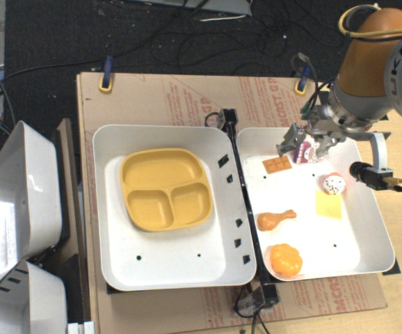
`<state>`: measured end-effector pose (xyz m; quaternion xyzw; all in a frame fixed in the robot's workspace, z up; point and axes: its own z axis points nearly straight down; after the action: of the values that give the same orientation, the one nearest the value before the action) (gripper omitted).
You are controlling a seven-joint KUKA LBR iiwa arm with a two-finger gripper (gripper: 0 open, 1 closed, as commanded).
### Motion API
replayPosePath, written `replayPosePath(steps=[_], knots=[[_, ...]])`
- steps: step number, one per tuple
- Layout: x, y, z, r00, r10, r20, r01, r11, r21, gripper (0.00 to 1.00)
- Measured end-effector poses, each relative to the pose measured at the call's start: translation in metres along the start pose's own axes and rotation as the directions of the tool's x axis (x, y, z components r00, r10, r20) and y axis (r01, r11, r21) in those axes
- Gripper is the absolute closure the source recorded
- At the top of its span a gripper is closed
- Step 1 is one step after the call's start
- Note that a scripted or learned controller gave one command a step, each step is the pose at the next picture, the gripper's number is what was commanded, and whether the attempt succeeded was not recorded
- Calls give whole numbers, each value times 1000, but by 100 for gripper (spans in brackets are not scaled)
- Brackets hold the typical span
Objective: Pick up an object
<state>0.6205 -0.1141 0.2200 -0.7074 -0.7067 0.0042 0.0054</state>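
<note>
Your gripper hangs over the far end of the right bin, with the orange-banded arm reaching in behind it. Between its fingers you can see a small pink and white thing, so the jaws look to be pinching it, though the view is too coarse to be sure the grip is firm (treat it as a likely hold, not a proven one).

The rest of the pickable things lie loose in that same bin: a flat orange cracker just beside the gripper, a white speckled ball, a yellow square near it, an orange drumstick and an orange pepper toward the near edge. They are spread well apart, which leaves room for the fingers around each.

The left bin carries a yellow divided plate, set apart from the pick area.

If the pinch is real, your next move is likely a straight lift; watch for the piece slipping out.
</note>
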Motion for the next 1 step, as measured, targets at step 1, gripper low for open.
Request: replayPosePath(steps=[1], knots=[[0, 3, -8, 1000, -2, 2, 2, 1000, -13, 0]])
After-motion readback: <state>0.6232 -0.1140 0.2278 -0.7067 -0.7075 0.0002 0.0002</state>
